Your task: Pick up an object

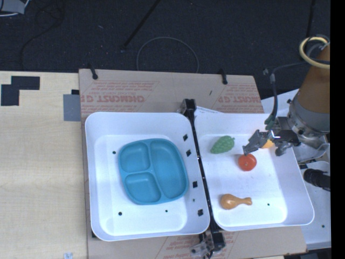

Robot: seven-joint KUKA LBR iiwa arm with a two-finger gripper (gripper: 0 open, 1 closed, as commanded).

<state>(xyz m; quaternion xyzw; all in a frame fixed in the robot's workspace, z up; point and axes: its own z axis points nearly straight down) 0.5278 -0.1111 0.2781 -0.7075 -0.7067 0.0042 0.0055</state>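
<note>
Over the right bin [302, 212], the gripper [259, 143] hovers beside the tomato [247, 162]; finger state unclear.

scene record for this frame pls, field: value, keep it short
left bin: holds a blue divided plate, three compartments
right bin: holds three items
green item: upper left of right bin, near the divider
red tomato: centre of right bin, below the gripper
orange drumstick toy: lower part of right bin, lying flat
gripper: over the right bin, just above and right of the tomato; nothing seen between its fingers
arm: enters from the right of the view
task status: no object lifted yet
</note>
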